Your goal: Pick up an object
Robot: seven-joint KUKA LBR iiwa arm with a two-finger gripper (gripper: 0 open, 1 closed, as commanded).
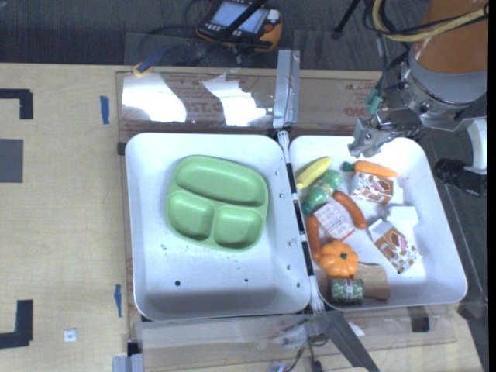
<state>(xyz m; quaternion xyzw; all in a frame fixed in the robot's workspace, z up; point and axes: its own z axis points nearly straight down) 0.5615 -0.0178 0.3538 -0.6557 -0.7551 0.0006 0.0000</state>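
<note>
From the overhead camera, I am reaching in from the right, and my gripper [366, 140] is hanging over the far edge of the right bin [446, 231], near its far left corner. Whether anything is caught in it I cannot tell from this slant, and nothing is showing under its tip.

The right bin is carrying all the small things. A toy carrot [375, 169] is lying nearest to my gripper, just below it, close to the far edge. Beside it a small printed carton [370, 187] is sitting, and a second printed carton [395, 247] is lying tilted toward the right edge. Along the left edge a yellow banana [312, 170] is lying at a slant, with a green vegetable [320, 191] touching it on the near side. A sausage [350, 209] is lying slantwise in the middle, next to a flat red-and-white packet [333, 221]. An orange pumpkin [339, 259] is sitting toward the near left corner, and a small green can [346, 290] is lying on its side against the near edge, just beside a brown block [375, 281].

The left bin [147, 231] is holding a green divided plate [217, 201], lying flat toward its far half, well apart from my gripper.
</note>
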